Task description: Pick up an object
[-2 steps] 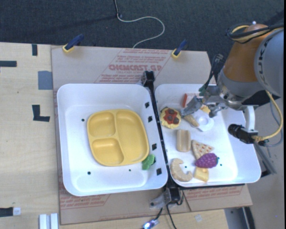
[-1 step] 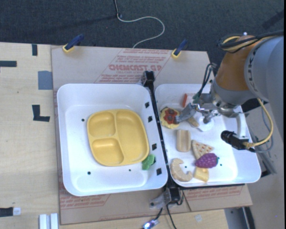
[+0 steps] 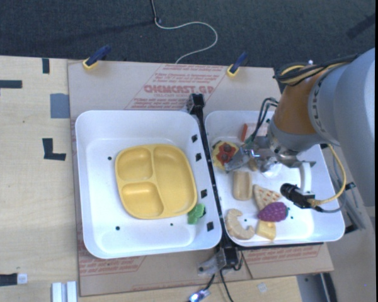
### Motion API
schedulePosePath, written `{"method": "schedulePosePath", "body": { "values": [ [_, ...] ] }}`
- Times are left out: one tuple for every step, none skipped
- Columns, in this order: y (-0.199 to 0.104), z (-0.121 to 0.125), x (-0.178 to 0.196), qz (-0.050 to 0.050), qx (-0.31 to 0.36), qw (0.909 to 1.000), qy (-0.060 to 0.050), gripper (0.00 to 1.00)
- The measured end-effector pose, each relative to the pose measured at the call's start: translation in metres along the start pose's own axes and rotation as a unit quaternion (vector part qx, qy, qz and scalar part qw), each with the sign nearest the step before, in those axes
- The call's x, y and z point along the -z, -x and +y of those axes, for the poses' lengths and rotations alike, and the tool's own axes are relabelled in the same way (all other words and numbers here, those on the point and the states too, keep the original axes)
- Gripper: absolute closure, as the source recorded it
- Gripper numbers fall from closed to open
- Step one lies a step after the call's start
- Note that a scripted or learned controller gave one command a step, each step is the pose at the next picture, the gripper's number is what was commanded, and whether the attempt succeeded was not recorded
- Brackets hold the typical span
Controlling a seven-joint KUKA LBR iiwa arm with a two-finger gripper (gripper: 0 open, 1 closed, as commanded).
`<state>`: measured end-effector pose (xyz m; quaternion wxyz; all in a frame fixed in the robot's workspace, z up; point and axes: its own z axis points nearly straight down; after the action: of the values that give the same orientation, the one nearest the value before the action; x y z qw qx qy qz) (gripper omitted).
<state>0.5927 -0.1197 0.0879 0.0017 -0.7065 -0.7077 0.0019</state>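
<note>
The yellow divided plastic plate (image 3: 156,180) looks smooth and a bit shiny. The two white plastic bins (image 3: 88,168) look smooth. The brown cardboard sheet (image 3: 170,87) underneath looks dull.

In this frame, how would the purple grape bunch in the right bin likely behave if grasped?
The grape bunch looks like a small moulded toy, so probably light and stiff. Its bumpy, rounded surface may slip from the jaws. It lies against the waffle wedge and a yellow piece, so those would likely be nudged.
</note>
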Motion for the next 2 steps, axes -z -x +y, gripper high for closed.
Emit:
{"method": "schedulePosePath", "body": {
  "values": [
    [0.000, 0.001, 0.013, 0.000, 0.000, 1.0000, 0.001, 1.00],
    [0.000, 0.007, 0.075, 0.000, 0.000, 1.0000, 0.005, 1.00]
  ]
}}
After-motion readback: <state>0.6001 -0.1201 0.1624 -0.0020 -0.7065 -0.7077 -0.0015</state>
